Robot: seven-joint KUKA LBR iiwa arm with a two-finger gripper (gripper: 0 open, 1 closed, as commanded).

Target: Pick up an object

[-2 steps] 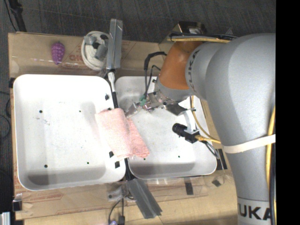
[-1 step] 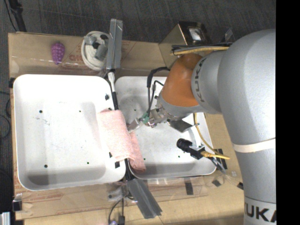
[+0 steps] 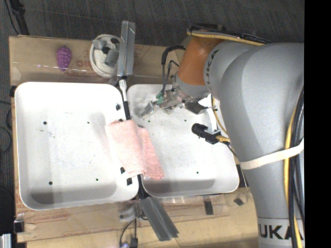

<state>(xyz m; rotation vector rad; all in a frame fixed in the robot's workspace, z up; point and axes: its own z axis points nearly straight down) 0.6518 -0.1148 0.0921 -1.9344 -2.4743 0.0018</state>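
Over the far left corner of the right-hand bin (image 3: 199,159), close to the wall it shares with its neighbour, the gripper (image 3: 154,105) hangs low above bare white floor. Nothing can be made out in its grasp. Whether it stands wide or narrow I cannot tell, since its tip is a small blur of grey metal and wiring. By my reading the task is in its reaching step, with no grasp made yet. The one loose thing within the bins is a pink cloth (image 3: 135,150), draped across the two adjoining rims so that part lies in the left-hand bin (image 3: 62,138) and part in the right-hand one. It sits nearer the front edge than the gripper, near it but apart. The next move likely calls for a shift toward the front of the bin, over the cloth, then a descent onto a spot where the fabric is bunched enough to pinch. The ridge between the bins lies under the cloth, so a descent there risks striking the rims. The arm (image 3: 258,102) reaches in from the right, its thick grey body covering the bin's right side and its orange band (image 3: 194,61) above the back rim, with the wrist bent down and leftward into the bin. A small purple thing (image 3: 63,57) lies on the bench (image 3: 36,71) behind the left-hand bin.
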